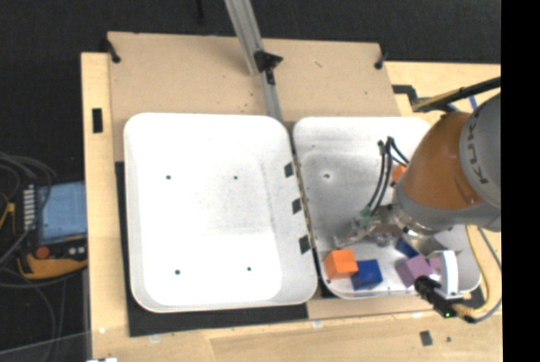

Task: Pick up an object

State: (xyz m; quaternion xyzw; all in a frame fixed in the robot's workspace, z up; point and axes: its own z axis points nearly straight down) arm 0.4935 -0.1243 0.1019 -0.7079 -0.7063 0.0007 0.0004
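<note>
In the right bin (337, 149) several small blocks lie near the front edge: an orange block (342, 262), a blue block (367, 274) just right of it, and a purple block (418, 270) further right. Another blue piece (407, 249) peeks out from under the arm. My gripper (371, 227) reaches down over the front half of this bin, just above and right of the orange block. Its fingers are hidden by the wrist and dark cabling.
The left bin (211, 208) lies beside the right one with black clips (297, 204) along the shared edge. A metal pole (240, 10) slants up from the back of the bench. A blue device with cables (59, 217) sits off the bench at the left.
</note>
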